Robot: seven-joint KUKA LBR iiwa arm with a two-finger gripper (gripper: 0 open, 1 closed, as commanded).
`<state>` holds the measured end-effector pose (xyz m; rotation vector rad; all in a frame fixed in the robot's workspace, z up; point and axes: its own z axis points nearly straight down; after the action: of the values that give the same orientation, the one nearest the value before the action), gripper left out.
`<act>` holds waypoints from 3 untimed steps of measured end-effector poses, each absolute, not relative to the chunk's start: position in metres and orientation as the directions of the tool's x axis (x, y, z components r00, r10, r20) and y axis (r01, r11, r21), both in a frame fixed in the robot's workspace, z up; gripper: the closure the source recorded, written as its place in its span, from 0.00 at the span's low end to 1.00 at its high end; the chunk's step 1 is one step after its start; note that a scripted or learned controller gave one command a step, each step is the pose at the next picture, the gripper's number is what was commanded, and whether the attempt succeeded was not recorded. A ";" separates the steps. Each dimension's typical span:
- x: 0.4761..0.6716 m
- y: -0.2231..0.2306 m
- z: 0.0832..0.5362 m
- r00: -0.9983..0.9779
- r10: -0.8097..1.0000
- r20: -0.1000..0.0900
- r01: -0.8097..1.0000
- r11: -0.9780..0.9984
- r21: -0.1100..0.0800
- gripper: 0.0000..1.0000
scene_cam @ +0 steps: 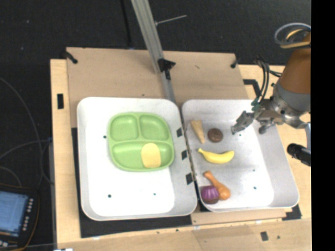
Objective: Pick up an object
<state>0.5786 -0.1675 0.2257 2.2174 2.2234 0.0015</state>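
Note:
The right bin [272, 190] holds a yellow banana [216, 155], a brown round object [215, 135], a tan cone-shaped piece [198, 130], an orange carrot [216, 184] and a purple object [210, 194]. My gripper [252, 123] hangs over the right bin's upper right part, its fingers spread open with nothing between them. It is to the right of the brown round object and apart from it.
The left bin [94, 192] holds a green divided plate [140, 141] with a yellow item [151, 155] in its lower compartment. A metal pole [152, 38] slants up from between the bins. The bench edge runs along the right.

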 end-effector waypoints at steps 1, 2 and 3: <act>0.579 -0.167 0.226 -0.002 1.000 0.000 1.000 0.002 0.002 0.00; 0.578 -0.166 0.163 0.000 1.000 -0.001 1.000 0.000 -0.005 0.00; 0.583 -0.174 0.114 0.001 1.000 -0.002 1.000 -0.001 -0.003 0.00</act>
<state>0.5832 -0.1741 0.1143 2.2233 2.2212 -0.0056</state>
